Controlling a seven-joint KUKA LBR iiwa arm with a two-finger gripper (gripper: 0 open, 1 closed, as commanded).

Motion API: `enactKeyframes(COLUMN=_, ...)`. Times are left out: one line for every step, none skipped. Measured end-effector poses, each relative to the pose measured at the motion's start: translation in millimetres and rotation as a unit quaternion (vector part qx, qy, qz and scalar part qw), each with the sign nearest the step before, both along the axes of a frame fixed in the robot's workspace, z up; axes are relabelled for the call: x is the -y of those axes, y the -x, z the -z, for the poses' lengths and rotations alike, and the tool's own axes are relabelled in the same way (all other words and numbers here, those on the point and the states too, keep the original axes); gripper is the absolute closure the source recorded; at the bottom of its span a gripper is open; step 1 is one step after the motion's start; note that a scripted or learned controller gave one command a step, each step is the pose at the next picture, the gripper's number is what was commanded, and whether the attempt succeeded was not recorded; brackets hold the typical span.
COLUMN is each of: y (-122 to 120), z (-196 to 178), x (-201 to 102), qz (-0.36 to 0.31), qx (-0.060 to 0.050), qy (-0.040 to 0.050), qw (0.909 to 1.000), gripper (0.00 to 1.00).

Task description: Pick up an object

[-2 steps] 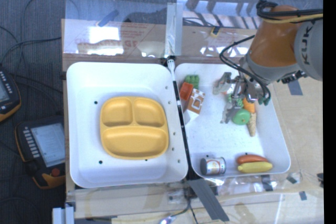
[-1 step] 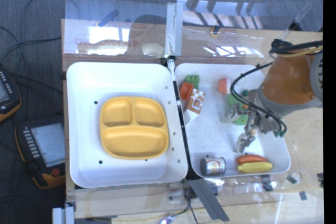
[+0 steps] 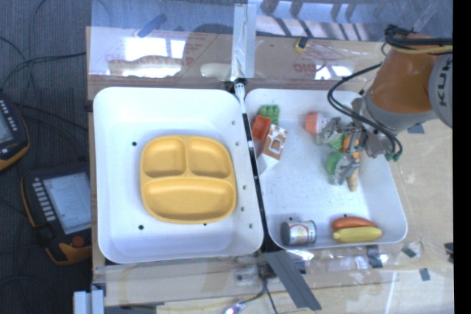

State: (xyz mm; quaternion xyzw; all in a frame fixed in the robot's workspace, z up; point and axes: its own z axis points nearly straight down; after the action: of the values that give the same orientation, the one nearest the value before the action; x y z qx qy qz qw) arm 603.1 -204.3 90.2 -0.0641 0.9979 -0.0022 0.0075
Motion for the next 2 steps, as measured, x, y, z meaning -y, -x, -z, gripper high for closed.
enactKeyframes(y=16.7, z=-0.4, x=-31.9, qz=0.012, qx=-0.001, qy=-0.0009, qw=0.9999, gripper=0.0)
enactKeyframes(y=0.9, z=0.2, x=-32.7, qz=0.048, qx=-0.002, qy=-0.002, qw=0.9989, gripper=0.0)
